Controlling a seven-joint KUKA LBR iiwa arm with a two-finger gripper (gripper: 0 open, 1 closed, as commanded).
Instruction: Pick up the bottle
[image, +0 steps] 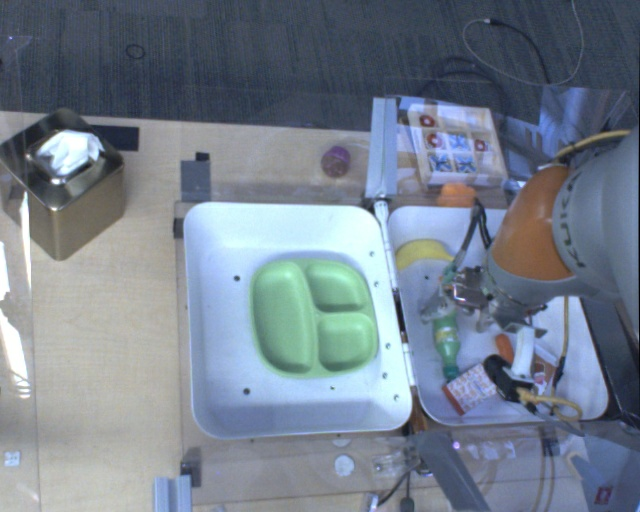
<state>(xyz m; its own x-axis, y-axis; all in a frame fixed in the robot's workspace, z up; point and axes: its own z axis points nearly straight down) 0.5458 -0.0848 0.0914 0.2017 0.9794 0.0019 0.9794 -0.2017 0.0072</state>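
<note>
One bottle (446, 343) lies just below-left of the claw (462, 296), long axis near vertical in view; claw state indiscernible.

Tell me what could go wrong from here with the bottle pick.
1. The bottle lies on its side in the crowded right bin, with a red packet just below it and a yellow object above; a descent could catch a neighbour instead.
2. The gripper hangs over the bottle's upper end, not its middle, so a grasp there may slip or tip it.
3. The arm hides part of the bin, so contact is hard to confirm.
</note>
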